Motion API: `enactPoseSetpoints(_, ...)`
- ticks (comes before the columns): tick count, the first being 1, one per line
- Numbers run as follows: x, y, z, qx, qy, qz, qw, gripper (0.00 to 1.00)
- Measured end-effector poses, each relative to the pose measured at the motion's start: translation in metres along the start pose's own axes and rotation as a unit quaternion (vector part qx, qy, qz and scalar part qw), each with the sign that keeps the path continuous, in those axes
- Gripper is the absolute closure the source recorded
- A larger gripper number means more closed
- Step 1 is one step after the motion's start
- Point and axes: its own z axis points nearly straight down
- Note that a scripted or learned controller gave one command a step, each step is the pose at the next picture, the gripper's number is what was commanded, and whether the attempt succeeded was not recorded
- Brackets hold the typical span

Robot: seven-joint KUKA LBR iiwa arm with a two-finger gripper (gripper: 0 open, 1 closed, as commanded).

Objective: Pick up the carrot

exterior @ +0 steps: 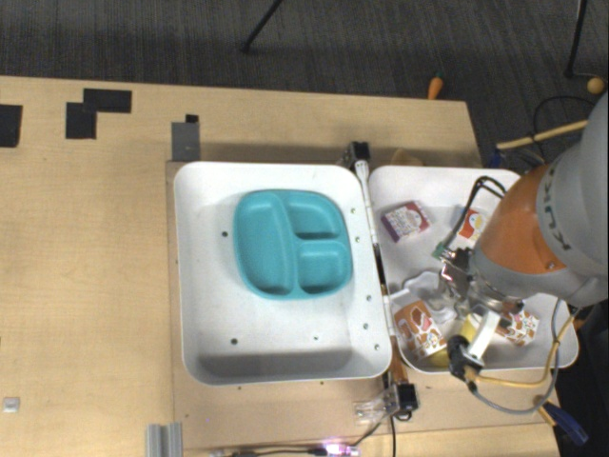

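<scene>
Cables (pixel 495 388) are trailing over the right bin's (pixel 567 350) near rim, beneath my tool (pixel 455 305), which is hanging low among printed packets; whether it is open I cannot tell. Beside it, a purple-labelled packet (pixel 405 221) is lying, its writing unreadable. Leftward, a teal divided tray (pixel 291 243) is sitting in the left bin (pixel 205 284). No carrot is identifiable.

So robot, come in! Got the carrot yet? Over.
Gripper low in right bin, fingers hidden by the wrist. Carrot not made out. Snack packets crowd the bin. Teal tray sits in left bin.
</scene>
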Motion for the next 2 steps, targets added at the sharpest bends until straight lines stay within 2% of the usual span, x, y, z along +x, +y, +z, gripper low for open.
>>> enactPoseSetpoints(1, -0.053, 0.032, -0.164, 0.003, -0.001, -0.053, 0.9986, 1.0)
enactPoseSetpoints(2, 0.015, -0.012, -0.092, 0.011, 0.0, -0.09, 0.9959, 1.0)
